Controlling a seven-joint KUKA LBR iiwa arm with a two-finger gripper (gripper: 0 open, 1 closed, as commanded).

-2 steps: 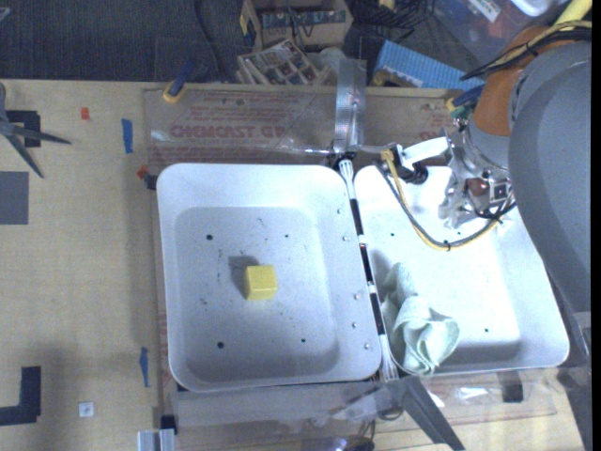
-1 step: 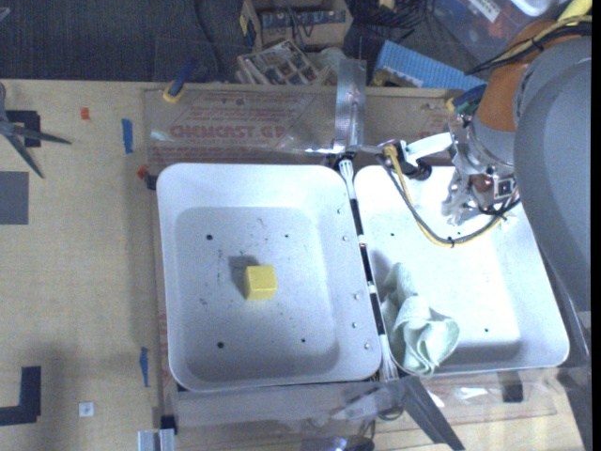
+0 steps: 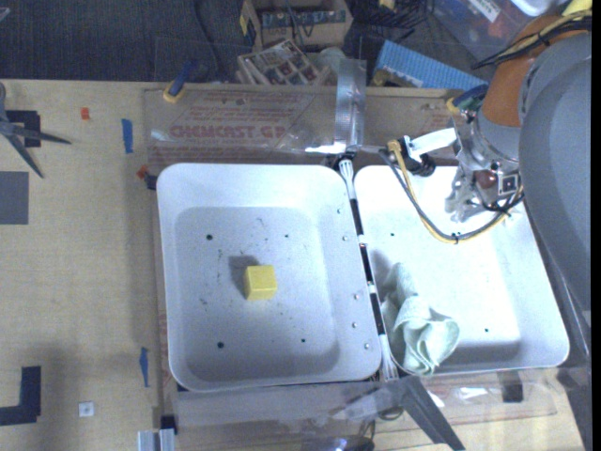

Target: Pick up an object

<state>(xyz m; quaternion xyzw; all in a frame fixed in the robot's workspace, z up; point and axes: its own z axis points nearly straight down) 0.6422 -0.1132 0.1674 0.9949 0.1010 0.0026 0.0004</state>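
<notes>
hovering my claw (image 3: 467,200) over the right bin (image 3: 526,346) at upper right; whether it's wide or narrow, i cannot tell. yellow block (image 3: 261,282) sits mid-left bin (image 3: 178,195), pale green cloth (image 3: 418,332) at lower right. descending here risks grabbing bare floor, both targets well apart.

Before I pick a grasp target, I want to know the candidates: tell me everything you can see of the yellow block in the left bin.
The yellow block is a small, roughly cube-shaped piece, plain yellow with a matte look, possibly foam. It rests flat on the floor of the left bin, near its middle, turned slightly askew to the walls. A soft shadow falls to its left. Nothing touches it but the bin floor; the gripper hangs over the right bin, far from it.
</notes>
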